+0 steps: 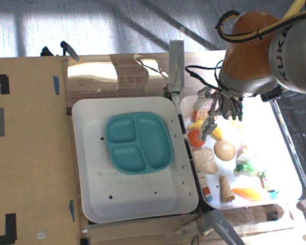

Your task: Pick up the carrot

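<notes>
Tool [213,122]: over the right bin's far-left clutter; opening, can't tell.
Carrot [247,194]: near front edge, well apart.

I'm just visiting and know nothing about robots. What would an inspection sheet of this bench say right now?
Surface: two shallow white bins side by side; the left bin carries dark specks.
Job's things: the carrot lies near the front of the right bin, untouched.
Clutter: a teal divided plate in the left bin; in the right bin a tomato, a slice of bread, a round tan food piece, a green toy and other small pieces.
Grippers: the gripper hangs over the back of the right bin, far from the carrot; finger state unclear.
Cables: black cables loop around the wrist.
Surroundings: cardboard sheet to the left.
</notes>
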`<move>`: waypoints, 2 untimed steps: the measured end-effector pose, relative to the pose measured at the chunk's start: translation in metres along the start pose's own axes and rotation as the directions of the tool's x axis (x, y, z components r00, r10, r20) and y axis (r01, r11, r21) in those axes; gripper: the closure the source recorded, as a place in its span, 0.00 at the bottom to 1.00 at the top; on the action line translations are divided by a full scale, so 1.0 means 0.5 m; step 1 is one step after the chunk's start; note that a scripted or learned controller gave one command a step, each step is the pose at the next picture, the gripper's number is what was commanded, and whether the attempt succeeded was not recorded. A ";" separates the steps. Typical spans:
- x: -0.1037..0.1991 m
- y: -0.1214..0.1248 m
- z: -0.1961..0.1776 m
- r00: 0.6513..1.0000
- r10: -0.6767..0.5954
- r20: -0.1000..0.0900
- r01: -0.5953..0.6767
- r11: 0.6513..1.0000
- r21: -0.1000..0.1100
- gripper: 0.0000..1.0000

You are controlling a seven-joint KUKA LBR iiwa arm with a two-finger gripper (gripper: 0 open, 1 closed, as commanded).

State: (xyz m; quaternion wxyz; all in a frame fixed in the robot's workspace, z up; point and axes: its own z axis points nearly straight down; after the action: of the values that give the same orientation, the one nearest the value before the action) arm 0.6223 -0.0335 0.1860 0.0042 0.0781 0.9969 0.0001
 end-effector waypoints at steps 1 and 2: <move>0.074 0.013 0.000 0.941 0.338 -0.007 -0.338 0.941 0.002 0.00; -0.007 -0.055 0.000 0.987 0.160 0.000 -0.160 0.987 0.001 0.00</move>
State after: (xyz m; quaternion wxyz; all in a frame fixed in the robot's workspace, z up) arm 0.6213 -0.0611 0.1860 0.0042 0.1580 0.9874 0.0000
